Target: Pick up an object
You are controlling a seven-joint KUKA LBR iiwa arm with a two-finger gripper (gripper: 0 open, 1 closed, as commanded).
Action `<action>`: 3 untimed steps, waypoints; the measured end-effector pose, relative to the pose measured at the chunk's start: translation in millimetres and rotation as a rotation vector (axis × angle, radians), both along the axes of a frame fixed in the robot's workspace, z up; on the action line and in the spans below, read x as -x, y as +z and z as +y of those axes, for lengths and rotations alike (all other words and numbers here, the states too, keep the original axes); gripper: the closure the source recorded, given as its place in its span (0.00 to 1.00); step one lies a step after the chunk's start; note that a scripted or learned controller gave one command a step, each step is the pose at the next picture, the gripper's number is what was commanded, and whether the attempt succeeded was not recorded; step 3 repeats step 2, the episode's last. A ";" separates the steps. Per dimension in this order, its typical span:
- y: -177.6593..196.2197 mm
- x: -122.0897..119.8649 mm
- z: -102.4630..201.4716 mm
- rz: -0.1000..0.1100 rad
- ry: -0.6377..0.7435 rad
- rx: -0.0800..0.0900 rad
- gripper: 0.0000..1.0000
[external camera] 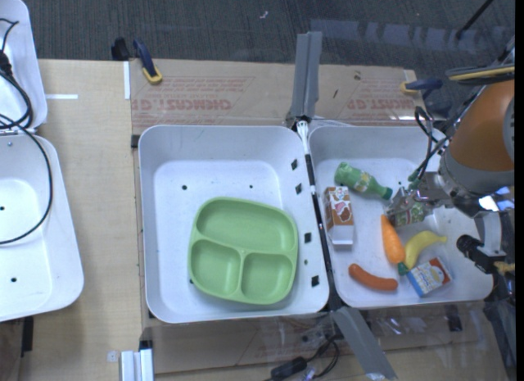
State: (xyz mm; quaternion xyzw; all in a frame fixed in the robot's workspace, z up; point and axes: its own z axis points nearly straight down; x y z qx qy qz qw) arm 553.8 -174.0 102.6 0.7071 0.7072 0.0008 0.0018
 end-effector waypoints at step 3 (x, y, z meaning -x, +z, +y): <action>179.6 -6.6 41.6 0.005 0.212 0.001 1.00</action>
